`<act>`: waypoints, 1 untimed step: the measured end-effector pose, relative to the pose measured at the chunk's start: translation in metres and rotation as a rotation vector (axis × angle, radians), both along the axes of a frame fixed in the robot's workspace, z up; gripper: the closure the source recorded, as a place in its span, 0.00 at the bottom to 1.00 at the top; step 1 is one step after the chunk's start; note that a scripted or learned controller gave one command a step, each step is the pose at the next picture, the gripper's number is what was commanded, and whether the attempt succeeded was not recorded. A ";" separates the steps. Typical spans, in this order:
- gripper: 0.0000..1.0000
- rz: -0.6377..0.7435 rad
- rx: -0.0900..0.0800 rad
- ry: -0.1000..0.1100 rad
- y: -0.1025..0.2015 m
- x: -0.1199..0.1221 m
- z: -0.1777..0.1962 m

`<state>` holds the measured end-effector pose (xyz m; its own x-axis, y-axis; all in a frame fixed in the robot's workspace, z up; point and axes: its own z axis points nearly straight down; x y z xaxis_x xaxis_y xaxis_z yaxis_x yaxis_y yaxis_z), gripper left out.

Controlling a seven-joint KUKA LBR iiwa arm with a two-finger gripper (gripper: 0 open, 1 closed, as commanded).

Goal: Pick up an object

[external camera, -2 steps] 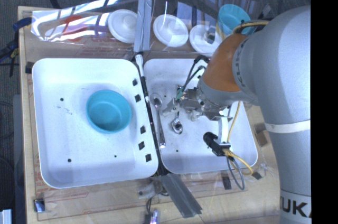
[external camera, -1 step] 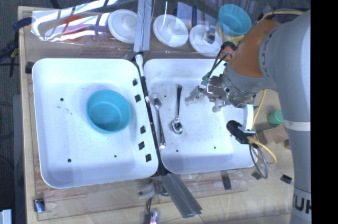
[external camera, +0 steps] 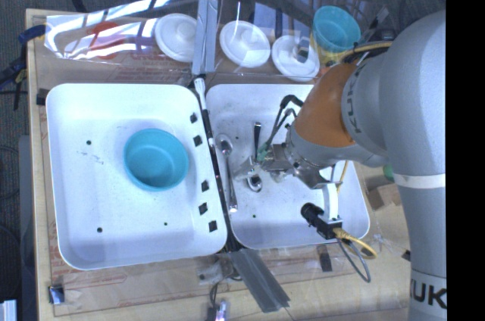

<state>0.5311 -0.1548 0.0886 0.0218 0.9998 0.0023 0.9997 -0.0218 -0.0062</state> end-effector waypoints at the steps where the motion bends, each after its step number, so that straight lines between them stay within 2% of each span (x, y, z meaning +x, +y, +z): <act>1: 0.00 0.195 -0.001 -0.003 0.001 0.034 0.001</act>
